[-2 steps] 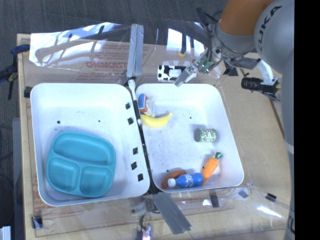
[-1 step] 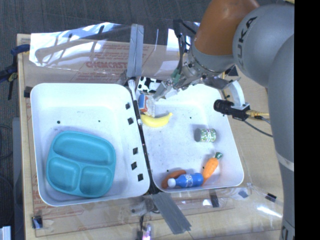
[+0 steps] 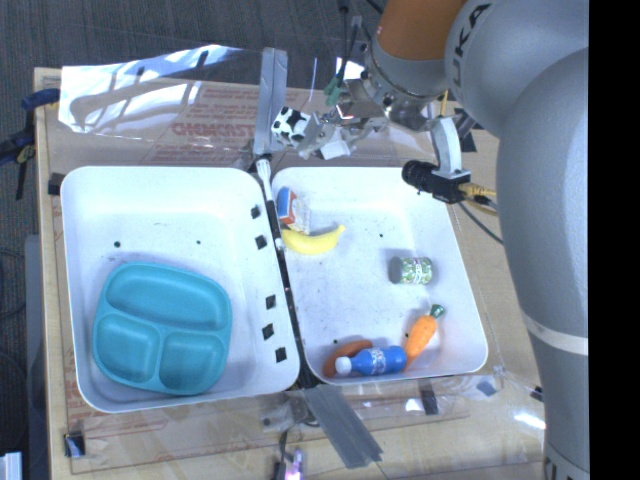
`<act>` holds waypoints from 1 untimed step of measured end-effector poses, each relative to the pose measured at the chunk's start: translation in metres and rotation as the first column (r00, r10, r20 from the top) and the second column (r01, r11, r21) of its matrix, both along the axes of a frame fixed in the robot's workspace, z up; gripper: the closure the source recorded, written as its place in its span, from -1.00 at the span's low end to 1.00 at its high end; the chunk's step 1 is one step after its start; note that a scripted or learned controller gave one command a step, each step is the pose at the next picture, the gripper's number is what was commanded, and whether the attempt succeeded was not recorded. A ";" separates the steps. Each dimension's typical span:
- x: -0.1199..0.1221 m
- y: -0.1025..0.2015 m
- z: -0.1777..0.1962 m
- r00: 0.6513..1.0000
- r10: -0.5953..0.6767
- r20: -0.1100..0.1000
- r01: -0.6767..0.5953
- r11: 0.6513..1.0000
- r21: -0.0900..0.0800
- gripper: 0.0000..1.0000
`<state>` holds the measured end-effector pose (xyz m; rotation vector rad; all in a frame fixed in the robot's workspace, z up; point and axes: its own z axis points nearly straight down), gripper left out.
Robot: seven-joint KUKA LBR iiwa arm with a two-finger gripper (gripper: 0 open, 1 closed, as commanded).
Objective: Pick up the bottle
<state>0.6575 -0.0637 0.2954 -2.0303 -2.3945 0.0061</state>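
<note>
From the camera above: approach step, by the look of it, with nothing lifted yet. Gripper [image 3: 335, 118] poised high over the far rim of the right bin [image 3: 345, 293], beside a small black-and-white spotted toy [image 3: 290, 123]; open or clenched, cannot tell from here, too cluttered with cables and brackets. Nothing seen held in it. Bottle [image 3: 372, 362] lying on its side at the opposite, near edge of that bin, well apart from the gripper, white cap pointing left, blue label round a smooth, rounded plastic body. Hemmed in: a reddish-brown sausage shape [image 3: 350, 348] touching or just beside it on the far side, an orange carrot [image 3: 422, 334] with a green top just beside its base end. Next move likely calls for crossing the whole bin toward the near wall, turning the wrist so as to close across the narrow width of the bottle, and coming down clear of carrot and sausage; little room against the sloping bin wall, and a slick round body apt to roll or slip. Elsewhere in the right bin: a short green-grey can [image 3: 411, 270] on its side, a curved yellow banana [image 3: 312, 240], a small printed carton [image 3: 290, 206] at the dividing rim. In the left bin [image 3: 150, 218], glossy white like its neighbour, a teal three-part plate [image 3: 162, 326] with soft rounded corners.
</note>
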 end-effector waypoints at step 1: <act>-0.023 -0.032 -0.007 0.962 0.274 -0.005 -0.274 0.962 0.004 1.00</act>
